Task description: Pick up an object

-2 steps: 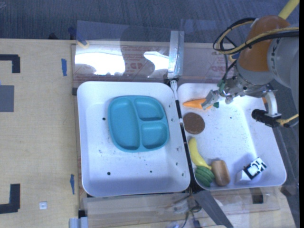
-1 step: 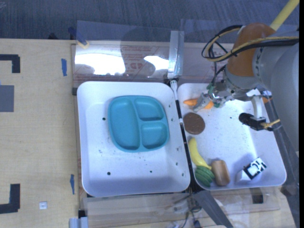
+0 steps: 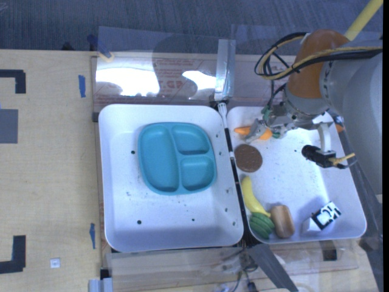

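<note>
Jaws hard to read: the gripper (image 3: 262, 128) sits low over the carrot (image 3: 254, 132), but whether it clasps it cannot be told.

That orange carrot lies at the far left corner of the right bin (image 3: 352, 208), touching the gripper's tip. Reaching in from the right, the grey arm (image 3: 352, 84) bends downward at its orange band. Nearer lie a brown disc (image 3: 248, 157), banana (image 3: 252, 197), bread roll (image 3: 282, 219) and black-and-white block (image 3: 324, 216). A blue divided tray (image 3: 177, 157) sits in the left bin (image 3: 121, 212).

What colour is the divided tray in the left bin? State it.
Teal blue; the divided tray shows plainly in the camera view, lying in the left bin.
</note>
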Controlling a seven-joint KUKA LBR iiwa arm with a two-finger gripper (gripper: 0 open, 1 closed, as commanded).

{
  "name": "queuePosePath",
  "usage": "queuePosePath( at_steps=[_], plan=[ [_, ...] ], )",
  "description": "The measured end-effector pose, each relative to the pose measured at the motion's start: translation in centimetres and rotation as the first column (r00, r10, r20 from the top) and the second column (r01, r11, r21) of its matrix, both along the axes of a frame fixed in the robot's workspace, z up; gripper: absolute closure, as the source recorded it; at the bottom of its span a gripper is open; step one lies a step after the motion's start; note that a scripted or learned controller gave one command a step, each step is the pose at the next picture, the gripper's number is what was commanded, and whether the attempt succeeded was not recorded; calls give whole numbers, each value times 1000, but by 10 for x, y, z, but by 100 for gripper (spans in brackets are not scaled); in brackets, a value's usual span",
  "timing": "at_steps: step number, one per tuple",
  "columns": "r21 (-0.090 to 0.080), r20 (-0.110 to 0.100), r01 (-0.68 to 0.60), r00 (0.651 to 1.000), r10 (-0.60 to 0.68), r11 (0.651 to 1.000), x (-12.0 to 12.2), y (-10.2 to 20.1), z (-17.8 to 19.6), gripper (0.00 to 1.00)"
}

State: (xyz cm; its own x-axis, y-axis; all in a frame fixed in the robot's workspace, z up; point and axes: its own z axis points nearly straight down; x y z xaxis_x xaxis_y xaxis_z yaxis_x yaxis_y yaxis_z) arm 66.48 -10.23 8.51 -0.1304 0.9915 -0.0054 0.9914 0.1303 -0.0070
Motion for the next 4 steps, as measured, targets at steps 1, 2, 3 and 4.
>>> queuePosePath(
  at_steps=[1, 2, 3, 4],
  plan=[
    [4, -5, 57, 998, -57, 998, -1, 1, 0, 0],
    [3, -2, 24, 1000, -24, 1000, 0, 0, 0, 0],
    [9, -3, 78, 997, -78, 997, -1, -44, -1, 0],
    [5, 0, 27, 1000, -27, 1000, 1, -8, 0, 0]
  ],
)
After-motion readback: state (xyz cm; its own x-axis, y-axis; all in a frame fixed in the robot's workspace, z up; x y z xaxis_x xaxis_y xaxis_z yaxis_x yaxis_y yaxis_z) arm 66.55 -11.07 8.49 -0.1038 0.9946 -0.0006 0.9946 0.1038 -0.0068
